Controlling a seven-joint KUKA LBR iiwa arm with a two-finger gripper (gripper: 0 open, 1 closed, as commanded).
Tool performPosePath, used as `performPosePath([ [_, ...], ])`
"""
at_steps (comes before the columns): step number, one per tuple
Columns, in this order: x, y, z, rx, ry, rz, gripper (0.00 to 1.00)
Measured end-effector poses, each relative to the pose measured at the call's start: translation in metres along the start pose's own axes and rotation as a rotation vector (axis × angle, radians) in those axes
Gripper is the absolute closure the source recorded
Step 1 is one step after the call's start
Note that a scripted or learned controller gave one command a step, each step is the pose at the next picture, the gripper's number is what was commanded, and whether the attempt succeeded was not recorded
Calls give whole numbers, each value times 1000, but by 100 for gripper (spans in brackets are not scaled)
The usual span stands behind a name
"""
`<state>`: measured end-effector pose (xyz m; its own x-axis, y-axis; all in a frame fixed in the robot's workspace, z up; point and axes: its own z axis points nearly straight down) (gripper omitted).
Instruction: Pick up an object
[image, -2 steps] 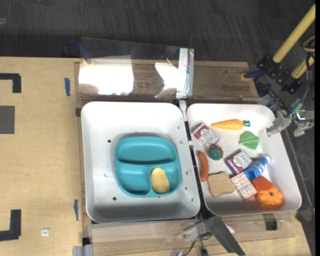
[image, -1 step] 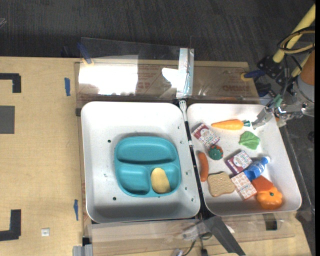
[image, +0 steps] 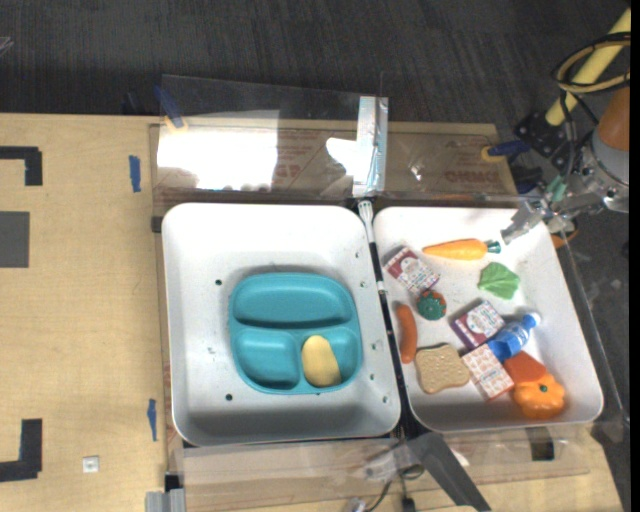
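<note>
The wooden tabletop (image: 70, 330) carries black corner marks and strips of blue tape at its left side. On it sits the left bin (image: 190, 300), white and shallow, holding a teal divided plate (image: 285, 305). A yellow potato-shaped toy (image: 320, 361) lies in the plate's lower right compartment. Behind the bins stands a clear plastic panel (image: 270, 140) that catches a bright glare.

The right bin (image: 585, 375) touches the left one along a shared edge and holds a scatter of toy food. Nearest that edge lies a red sausage (image: 406, 332), with a small red and white packet (image: 411, 268) above it and a dark green and red round piece (image: 432, 306) just beside. Below these is a slice of toast (image: 441, 368). An orange carrot (image: 458, 249) lies across the upper part of the bin, its green tip pointing right. A green leaf (image: 499, 280) sits below the carrot's tip. Lower down come a purple and white carton (image: 477, 322), a red-checked packet (image: 487, 371), a blue bottle (image: 513, 336) and, at the lower right corner, an orange pepper (image: 538, 394).

The end effector (image: 522, 226) hovers at the bin's upper right corner, just beside the carrot's tip; whether its fingers are open or closed cannot be told, and nothing is seen between them. The grey arm (image: 610, 150) with yellow cables enters from the right.
</note>
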<state>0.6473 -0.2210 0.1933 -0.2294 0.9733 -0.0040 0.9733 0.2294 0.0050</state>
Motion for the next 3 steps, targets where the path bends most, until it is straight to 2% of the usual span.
performPosePath([
  [1, -5, 21, -22, -2, -1, -94, 0],
  [2, 47, 20, 103, -2, 1, -266, 0],
  [3, 70, 32, 107, 15, -4, -229, 0],
])
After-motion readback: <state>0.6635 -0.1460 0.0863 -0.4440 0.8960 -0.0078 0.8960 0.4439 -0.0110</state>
